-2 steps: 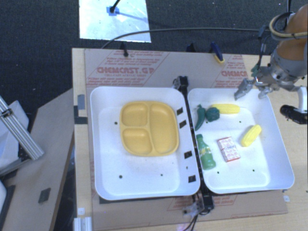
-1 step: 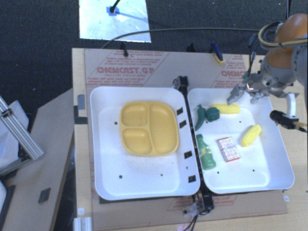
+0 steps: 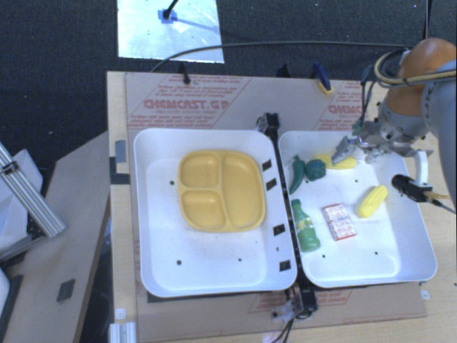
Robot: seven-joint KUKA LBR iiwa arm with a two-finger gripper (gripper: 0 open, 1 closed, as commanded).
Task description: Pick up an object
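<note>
My gripper (image 3: 354, 150) hangs over the back of the right bin (image 3: 414, 263), open, just above a small yellow piece (image 3: 343, 163) that lies on the bin floor. Nothing is held between its fingers. A dark green pepper (image 3: 305, 169) lies to the left of the yellow piece. A yellow corn cob (image 3: 373, 201) lies to the front right of the gripper. A red and white box (image 3: 339, 221) and a green bottle (image 3: 306, 227) lie nearer the front.
The left bin (image 3: 157, 263) holds a yellow divided plate (image 3: 220, 190). A black divider with clips (image 3: 282, 191) runs between the two bins. The arm comes in from the right over the right bin's back corner.
</note>
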